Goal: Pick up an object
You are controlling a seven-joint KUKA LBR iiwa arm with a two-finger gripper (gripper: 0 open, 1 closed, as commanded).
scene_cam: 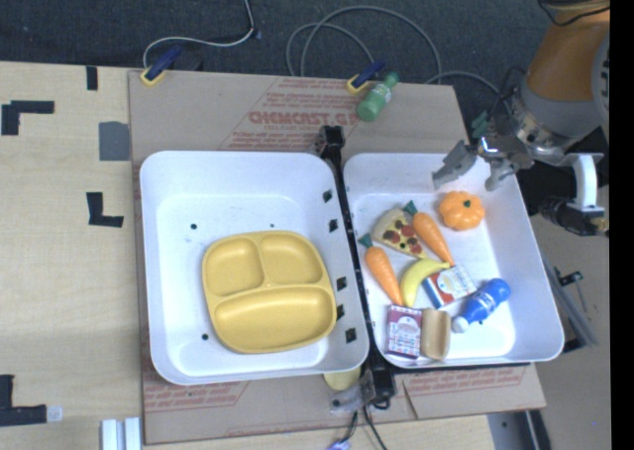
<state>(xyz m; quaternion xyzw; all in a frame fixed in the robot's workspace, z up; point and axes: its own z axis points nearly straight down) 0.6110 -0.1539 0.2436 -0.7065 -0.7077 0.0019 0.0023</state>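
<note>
My gripper (474, 169) hangs open over the back of the right bin (540, 280), its two grey fingers spread with nothing between them. Just below and right of it sits a small orange pumpkin (462, 210). Further forward lie a pizza slice (399, 231), two carrots (432, 236) (383, 274), a banana (421, 277), a small carton (451, 285), a blue bottle (482, 302), a red packet (403, 330) and a hot dog bun (435, 335).
The left bin (168, 190) holds a yellow divided plate (268, 290). A green bottle (375, 100) lies on the cardboard behind the bins, near a blue-yellow clamp. Cables loop across the dark floor at the back.
</note>
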